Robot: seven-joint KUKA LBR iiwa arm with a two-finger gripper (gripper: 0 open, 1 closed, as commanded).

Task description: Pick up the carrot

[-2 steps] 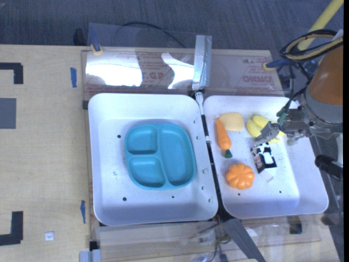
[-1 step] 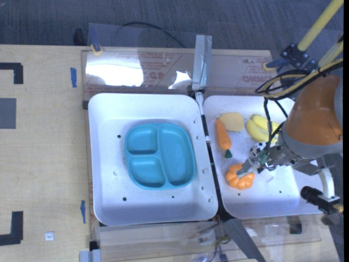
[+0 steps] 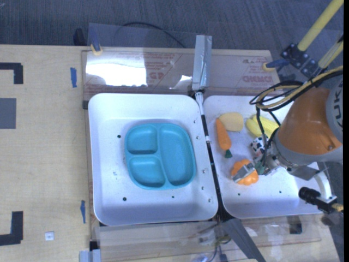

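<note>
The carrot (image 3: 223, 135) is orange with a green tip. It lies near the left wall of the right bin (image 3: 283, 198), pointing toward the back. My gripper (image 3: 260, 161) hangs low over the middle of that bin, to the right of the carrot and a short way apart from it. It sits right beside a small orange toy (image 3: 244, 174). Nothing of the carrot is under the gripper.
A pale yellow piece (image 3: 233, 121) and a yellow fruit (image 3: 259, 126) lie at the back of the right bin, with a small black-and-white item (image 3: 256, 143) by the wrist. The left bin (image 3: 103, 146) holds a blue divided plate (image 3: 161, 154).
</note>
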